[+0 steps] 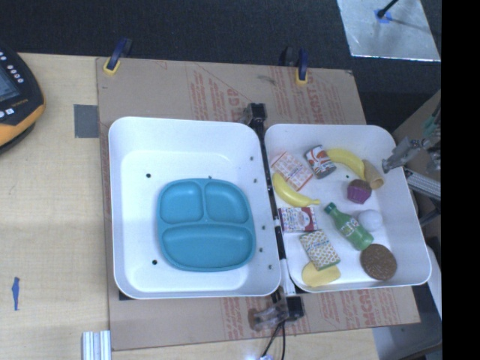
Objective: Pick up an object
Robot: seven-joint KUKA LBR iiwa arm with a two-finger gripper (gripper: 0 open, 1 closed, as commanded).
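Observation:
The right white bin point(403, 201) holds several small items. Among them are two yellow bananas point(292, 192) point(346, 160), a green bottle point(348, 226), a purple fruit point(359, 192), a brown round disc point(378, 262) and a patterned box point(319, 249). There are also a red-and-white carton point(291, 169), a small can point(320, 161) and a white ball point(370, 219). My gripper point(397, 158) pokes in at the bin's right rim, just right of a tan cone point(373, 174). It is small and partly cut off, and nothing shows in its grasp.
The left white bin point(127, 201) carries a blue divided plate point(205, 224). Both bins rest on a cardboard sheet point(187, 96) clamped at the back. A yellow-and-black handset point(15, 96) lies at the far left of the bench.

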